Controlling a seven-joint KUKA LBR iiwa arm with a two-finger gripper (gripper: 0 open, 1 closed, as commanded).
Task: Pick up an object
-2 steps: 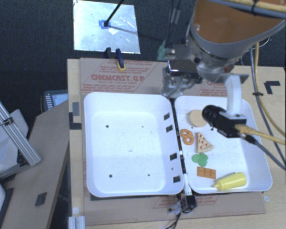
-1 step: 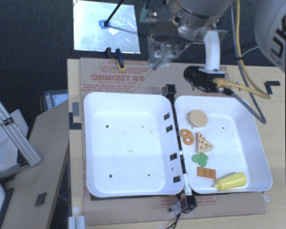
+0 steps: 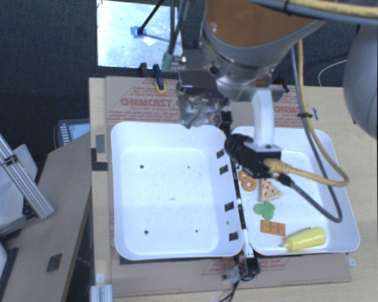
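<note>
My gripper [image 3: 198,113] hangs high over the far rim of the left bin [image 3: 127,177], near the divide between the two bins, with nothing seen in it. The right bin [image 3: 331,177] holds the objects, all in its near left part: a brown pretzel [image 3: 248,182], a pizza slice [image 3: 270,190], a green leafy piece [image 3: 264,209], a brown waffle-like bar [image 3: 273,227] and a yellow squeeze bottle [image 3: 305,238] lying on its side by the front rim. The gripper is well behind and to the left of them.
The grey arm with its orange band [image 3: 254,17] covers the top middle of the view. A yellow cable [image 3: 319,171] loops over the right bin. Cardboard [image 3: 142,100] lies under both bins. A blue and yellow clamp [image 3: 158,79] sits at the bench's far edge.
</note>
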